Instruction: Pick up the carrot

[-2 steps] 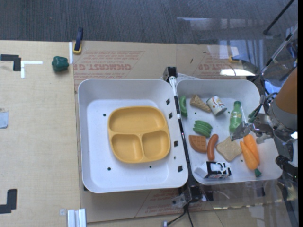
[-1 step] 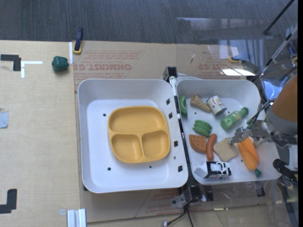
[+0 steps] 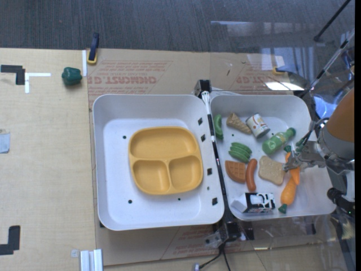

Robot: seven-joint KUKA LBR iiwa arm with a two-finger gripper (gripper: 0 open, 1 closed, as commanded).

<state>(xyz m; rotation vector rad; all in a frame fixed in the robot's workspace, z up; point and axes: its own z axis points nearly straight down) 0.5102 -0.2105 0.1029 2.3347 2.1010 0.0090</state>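
Note:
The carrot (image 3: 289,189) is orange with a green stem end and lies at the right side of the right bin (image 3: 316,205), pointing towards the near edge. My gripper (image 3: 297,160) hangs directly over the carrot's upper end, low in the bin and touching or almost touching it. The grey arm with its orange band (image 3: 343,126) comes in from the right. The view does not show the carrot lifted; it rests on the bin floor.
Around the carrot lie a bread slice (image 3: 272,171), a sausage (image 3: 251,175), a green bottle (image 3: 277,141), a small can (image 3: 258,125), pea pods (image 3: 241,150) and a black-and-white box (image 3: 259,202). A yellow divided plate (image 3: 166,160) sits in the left bin (image 3: 107,168).

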